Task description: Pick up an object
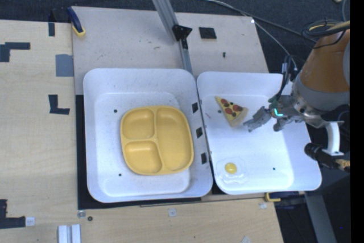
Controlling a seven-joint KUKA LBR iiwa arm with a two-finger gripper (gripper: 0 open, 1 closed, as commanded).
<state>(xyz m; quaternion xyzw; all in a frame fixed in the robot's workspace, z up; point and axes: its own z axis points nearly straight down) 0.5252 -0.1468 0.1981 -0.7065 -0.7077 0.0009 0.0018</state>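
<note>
Fingers point(257, 120) of the gripper point(267, 120) look parted, with nothing between them, though they are small and dark and hard to read. Just to their left lies the pizza slice point(230, 110) (a toy wedge with red dots), flat on the floor of the right bin point(284, 174), near its far left corner. A fried egg point(231, 168) sits nearer the front wall. Beside it, the left bin point(96, 122) holds a yellow divided plate point(156, 140).
</note>
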